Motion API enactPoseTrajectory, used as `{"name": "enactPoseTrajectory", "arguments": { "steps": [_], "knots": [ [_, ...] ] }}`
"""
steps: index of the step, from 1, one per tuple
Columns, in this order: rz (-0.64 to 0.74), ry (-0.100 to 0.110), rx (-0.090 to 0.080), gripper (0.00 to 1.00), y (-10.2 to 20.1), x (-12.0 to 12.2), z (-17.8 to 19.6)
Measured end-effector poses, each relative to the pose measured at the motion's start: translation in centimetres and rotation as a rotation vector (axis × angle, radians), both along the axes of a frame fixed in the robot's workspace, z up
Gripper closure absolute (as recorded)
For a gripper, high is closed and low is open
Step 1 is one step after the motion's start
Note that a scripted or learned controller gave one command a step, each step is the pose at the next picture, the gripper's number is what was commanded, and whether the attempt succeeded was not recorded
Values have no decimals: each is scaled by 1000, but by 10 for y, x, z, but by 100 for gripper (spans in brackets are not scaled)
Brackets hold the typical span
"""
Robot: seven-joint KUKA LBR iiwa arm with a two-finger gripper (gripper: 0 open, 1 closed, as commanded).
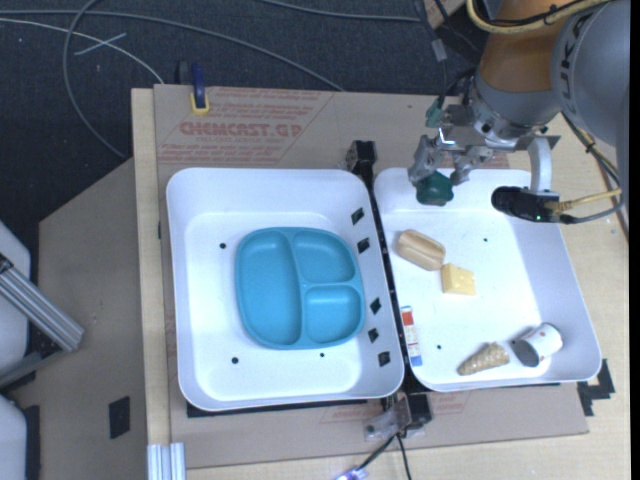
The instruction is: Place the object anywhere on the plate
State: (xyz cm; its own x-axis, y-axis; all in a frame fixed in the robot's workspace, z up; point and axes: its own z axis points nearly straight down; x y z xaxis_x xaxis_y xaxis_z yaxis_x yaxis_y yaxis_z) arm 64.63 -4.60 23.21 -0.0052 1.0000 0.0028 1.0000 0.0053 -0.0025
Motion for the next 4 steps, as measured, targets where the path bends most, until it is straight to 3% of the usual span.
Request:
{"name": "enactPoseTrajectory", "arguments": {
  "steps": [1,2,3,4],
  "knots": [
    [0,1,-1,100,52,1,-12],
    [0,-5,-1,100,102,4,0],
    [-1,1,-2,100,153,-10,-4],
    [-4,0,-2,0,151,-10,-4]
  ]
}}
